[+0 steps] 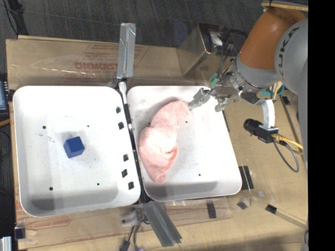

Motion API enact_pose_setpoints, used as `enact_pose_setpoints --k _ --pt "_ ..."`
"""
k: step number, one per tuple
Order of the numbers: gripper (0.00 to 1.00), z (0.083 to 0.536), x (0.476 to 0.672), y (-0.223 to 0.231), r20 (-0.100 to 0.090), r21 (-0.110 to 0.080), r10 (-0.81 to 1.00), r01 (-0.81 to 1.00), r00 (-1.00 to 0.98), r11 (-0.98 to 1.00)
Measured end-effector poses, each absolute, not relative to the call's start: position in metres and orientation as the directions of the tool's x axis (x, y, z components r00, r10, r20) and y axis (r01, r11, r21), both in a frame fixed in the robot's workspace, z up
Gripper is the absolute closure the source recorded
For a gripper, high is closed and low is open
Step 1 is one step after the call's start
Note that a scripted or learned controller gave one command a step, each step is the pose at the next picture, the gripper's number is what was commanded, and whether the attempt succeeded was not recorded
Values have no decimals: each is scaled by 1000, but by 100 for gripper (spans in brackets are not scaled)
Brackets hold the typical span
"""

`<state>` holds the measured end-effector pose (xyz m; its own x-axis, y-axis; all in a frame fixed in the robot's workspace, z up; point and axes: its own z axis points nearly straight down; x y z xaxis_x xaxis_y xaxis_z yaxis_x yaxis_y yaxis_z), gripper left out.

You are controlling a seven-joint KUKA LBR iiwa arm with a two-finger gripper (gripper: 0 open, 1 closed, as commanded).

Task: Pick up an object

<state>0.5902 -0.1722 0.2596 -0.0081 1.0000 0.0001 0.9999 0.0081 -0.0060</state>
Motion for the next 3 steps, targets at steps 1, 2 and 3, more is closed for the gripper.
enact_pose_setpoints --k 1,2,3 --pt "0 92 586 -98 1 -3 994 994 -107 107" --pt "100 102 586 -98 1 -5 994 994 -107 107" --pt "100 192 646 -66 0 -2 960 960 -281 281"
